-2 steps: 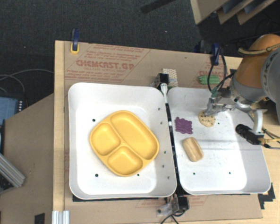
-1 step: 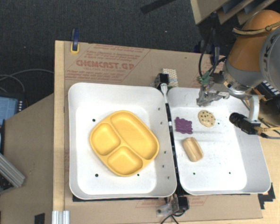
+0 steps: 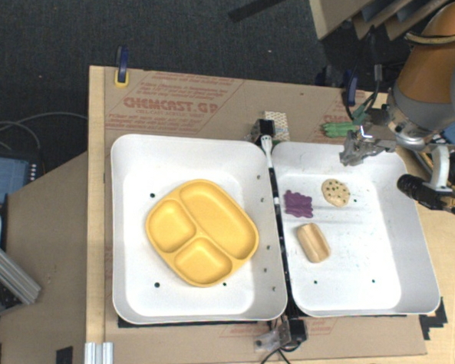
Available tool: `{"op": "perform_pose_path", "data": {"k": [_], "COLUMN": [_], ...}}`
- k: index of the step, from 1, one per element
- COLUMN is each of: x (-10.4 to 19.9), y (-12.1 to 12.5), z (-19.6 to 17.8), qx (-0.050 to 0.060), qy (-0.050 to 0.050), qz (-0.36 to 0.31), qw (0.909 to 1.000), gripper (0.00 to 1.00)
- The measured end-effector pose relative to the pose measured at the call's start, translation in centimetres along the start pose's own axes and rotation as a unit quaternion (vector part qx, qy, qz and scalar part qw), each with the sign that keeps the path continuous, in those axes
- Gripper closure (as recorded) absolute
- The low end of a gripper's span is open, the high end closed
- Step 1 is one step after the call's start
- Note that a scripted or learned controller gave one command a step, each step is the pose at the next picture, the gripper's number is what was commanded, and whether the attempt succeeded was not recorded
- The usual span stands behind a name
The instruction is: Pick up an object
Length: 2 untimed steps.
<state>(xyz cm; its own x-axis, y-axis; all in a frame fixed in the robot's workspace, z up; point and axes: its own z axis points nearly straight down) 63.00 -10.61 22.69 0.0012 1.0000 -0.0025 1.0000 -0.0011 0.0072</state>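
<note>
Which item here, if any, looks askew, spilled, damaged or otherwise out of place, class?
Nothing looks damaged or spilled. The yellow divided plate lies turned at an angle in the left bin. The cookie, purple piece and tan block lie loose in the right bin, a normal scatter.

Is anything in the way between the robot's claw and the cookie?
Nothing visible is. The gripper hangs over the right bin's far edge, and only bare white floor lies between it and the cookie. The purple piece sits off to the cookie's left.
</note>
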Motion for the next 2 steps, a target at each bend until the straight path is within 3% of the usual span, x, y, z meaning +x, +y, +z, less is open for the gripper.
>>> {"op": "perform_pose_path", "data": {"k": [1, 2], "x": [0.6, -2.3], "y": [2.5, 1.9], "z": [9.8, 3.1], "qx": [0.007, 0.0], "qy": [0.002, 0.0], "qz": [-0.002, 0.001], "qw": [1.0, 1.0], "gripper": [1.0, 1.0]}}
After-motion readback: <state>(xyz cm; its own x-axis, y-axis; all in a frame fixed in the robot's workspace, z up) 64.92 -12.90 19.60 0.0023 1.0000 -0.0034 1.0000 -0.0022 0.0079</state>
